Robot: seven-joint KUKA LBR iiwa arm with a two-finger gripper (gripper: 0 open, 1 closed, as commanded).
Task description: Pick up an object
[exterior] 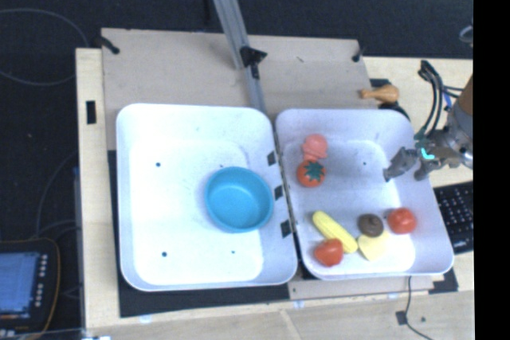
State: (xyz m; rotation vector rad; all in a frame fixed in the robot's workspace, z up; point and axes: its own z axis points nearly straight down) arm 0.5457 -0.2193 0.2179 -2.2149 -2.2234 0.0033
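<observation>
Lying seemingly below end effector: tomato

A grey wrist section was seen at the right edge, with a bit of the orange band just above it. Dark cables were looped alongside it, and a small teal-lit spot was noticed by the dark grey gripper.

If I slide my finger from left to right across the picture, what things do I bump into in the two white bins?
Blue bowl → strawberry-like red toy → yellow banana → brown ball → red tomato. Past these, at the right bin's edge, the gripper hangs. I skipped the toys that sit right above or below these.
</observation>
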